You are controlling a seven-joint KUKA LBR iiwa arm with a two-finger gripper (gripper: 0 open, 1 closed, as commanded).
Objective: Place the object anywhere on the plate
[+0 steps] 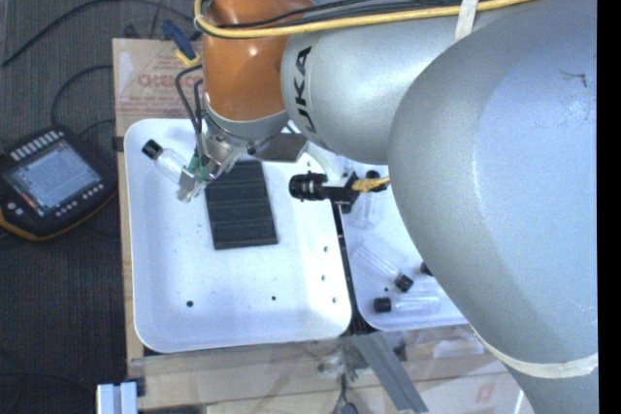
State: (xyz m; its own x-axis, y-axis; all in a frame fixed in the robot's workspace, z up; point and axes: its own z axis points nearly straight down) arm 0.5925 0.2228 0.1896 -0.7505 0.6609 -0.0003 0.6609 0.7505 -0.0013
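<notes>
Gripper (197, 175) over left bin (165, 305), clear black-capped tube (163, 160) just beside its fingertips, dark ribbed plate (241, 205) alongside, finger state unclear

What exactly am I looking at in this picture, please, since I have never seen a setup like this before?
This is one picture from a camera fixed above a workbench, looking down at a slant. The large grey shape filling the right side is a robot arm; the orange band sits just above its wrist. At its tip is a small two-finger gripper, hanging low over the left bin, a shallow white tray. In that bin lie a dark ribbed rectangular plate and a clear tube with a black cap, right beside the gripper. I cannot tell whether the gripper holds anything. The right bin holds more clear capped tubes. On the floor at left is a handheld control pad.
</notes>
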